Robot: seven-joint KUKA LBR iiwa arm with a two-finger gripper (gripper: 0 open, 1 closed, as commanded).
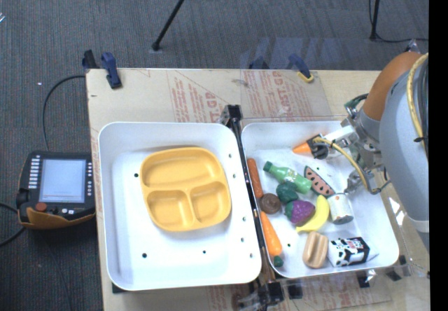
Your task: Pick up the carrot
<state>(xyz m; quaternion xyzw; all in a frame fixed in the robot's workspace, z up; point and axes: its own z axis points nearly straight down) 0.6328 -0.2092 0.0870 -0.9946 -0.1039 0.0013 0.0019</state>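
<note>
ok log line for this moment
carrot: lying in right bin, at left wall | tool: over that bin's right side, apart from carrot

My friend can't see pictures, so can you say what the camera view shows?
A grey robot arm reaches in from the right over the right white bin, which holds a heap of toy food. The carrot lies by that bin's left wall, apart from the arm. The left bin holds a yellow divided plate.

The carrot (270, 232) — orange, green stub at its near end — lies flat along the left wall of the right bin (280, 140).
</note>
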